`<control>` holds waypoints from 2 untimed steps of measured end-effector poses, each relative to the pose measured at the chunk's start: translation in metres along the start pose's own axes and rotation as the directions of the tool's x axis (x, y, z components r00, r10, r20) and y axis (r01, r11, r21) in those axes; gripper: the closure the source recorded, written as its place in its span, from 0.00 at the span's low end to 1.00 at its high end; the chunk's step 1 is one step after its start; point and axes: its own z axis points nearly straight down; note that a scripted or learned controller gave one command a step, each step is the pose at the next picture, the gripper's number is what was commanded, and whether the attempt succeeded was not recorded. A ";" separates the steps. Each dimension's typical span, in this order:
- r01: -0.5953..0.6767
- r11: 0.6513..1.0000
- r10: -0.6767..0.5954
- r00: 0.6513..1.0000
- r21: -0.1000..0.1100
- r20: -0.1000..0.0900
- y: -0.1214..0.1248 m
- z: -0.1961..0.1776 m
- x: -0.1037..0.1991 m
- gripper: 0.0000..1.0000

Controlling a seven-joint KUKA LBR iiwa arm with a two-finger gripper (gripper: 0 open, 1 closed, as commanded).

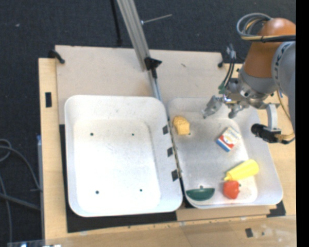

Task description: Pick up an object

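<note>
**Overhead, the gripper is held spread above the right bin, with nothing between its fingers**

Largest of all, a wooden bench is seen carrying two shallow white bins side by side. The left bin is set at 9 o'clock of the right bin. From 3 o'clock the grey arm with its orange band is brought in over the right bin's far edge. The gripper is held at about 1 o'clock within that bin, its two fingers spread apart and nothing seen between them.

Five objects are spread through the right bin. A yellow bottle-like item is laid at 4 o'clock, with a red round object just beside it at 5 o'clock. A small white, red and blue carton is placed near the centre, below the gripper and apart from it. A dark green object is rested against the near rim at 6 o'clock. A small yellow lump is found at 10 o'clock, near the dividing edge.
</note>
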 end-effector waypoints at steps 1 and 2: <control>-0.004 1.000 0.004 1.000 -0.002 0.002 -0.002 0.050 -0.012 0.00; -0.005 1.000 0.005 1.000 -0.011 0.001 0.000 0.035 -0.013 1.00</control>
